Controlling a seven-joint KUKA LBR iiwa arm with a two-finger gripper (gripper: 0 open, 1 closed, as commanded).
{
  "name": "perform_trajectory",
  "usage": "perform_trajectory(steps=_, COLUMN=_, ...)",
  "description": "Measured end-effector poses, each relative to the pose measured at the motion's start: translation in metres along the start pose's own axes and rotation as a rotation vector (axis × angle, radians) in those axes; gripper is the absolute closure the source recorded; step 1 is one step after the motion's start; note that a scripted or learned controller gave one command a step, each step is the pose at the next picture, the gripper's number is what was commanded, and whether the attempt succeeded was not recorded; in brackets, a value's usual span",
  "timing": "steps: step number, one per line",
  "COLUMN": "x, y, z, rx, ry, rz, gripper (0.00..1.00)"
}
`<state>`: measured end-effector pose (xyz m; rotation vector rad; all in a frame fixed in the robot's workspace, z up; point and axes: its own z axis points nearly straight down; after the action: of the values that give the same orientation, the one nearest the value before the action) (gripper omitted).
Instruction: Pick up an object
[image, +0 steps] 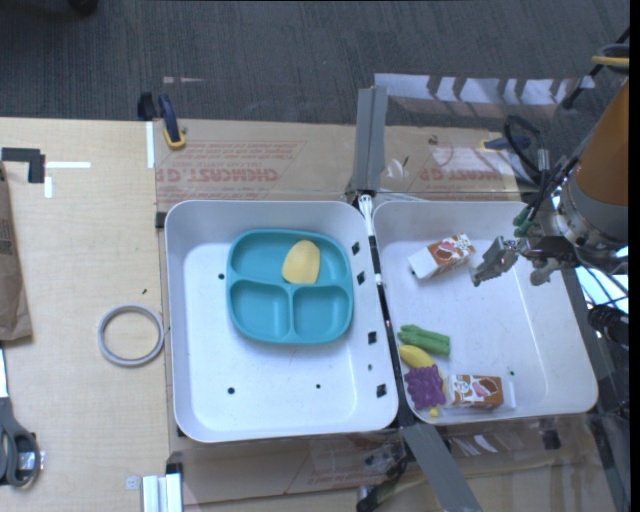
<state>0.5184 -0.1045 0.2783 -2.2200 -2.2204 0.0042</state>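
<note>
The gripper (520, 262) hangs open and empty over the right bin (560, 330), just beside the carton (441, 255). The carton lies flat, likely light and stiff; its long sides look the best grip.

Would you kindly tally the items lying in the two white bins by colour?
Teal: 1, divided plate
Yellow: 2, lemon on the plate, yellow piece
Green: 1, beans
Purple: 1, grapes
White and orange: 2, upper carton, lower carton
Total: 7
</note>
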Motion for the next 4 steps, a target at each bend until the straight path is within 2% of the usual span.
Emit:
perform_trajectory(steps=1, x=-0.004, y=0.092, z=0.133, rx=0.000, ry=0.000, rz=0.039, gripper=0.00)
perform_trajectory(steps=2, x=-0.001, y=0.084, z=0.187, rx=-0.001, ry=0.000, rz=-0.218, gripper=0.00)
perform_trajectory(steps=3, x=-0.034, y=0.126, z=0.190, rx=0.068, ry=0.034, rz=-0.403, gripper=0.00)
perform_trajectory(steps=4, x=-0.051, y=0.125, z=0.190, rx=0.064, ry=0.030, rz=-0.619, gripper=0.00)
